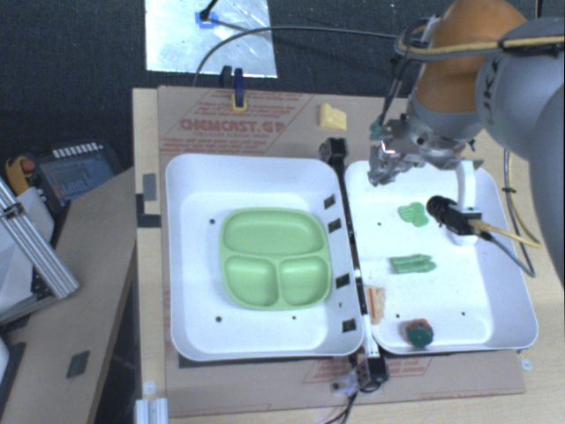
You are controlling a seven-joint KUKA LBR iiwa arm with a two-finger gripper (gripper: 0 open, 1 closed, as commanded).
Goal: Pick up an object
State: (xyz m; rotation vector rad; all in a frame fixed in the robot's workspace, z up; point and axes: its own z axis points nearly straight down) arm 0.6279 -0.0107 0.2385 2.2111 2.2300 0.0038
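you have the gripper [381, 173] hanging over the far left corner of the right bin [508, 321], with nothing under it, so it looks set to start a reach rather than finish one. whether it is open or closed you cannot tell from here. your pick candidates lie apart in that bin: a leaf [412, 213] near its middle, a green piece [411, 263] nearer you, a round toy [418, 331] at the near edge, a strip [376, 304] along the left wall. the left bin [190, 237] holds a green tray [271, 258]. the board [256, 122] under the bins reads "chemcast".
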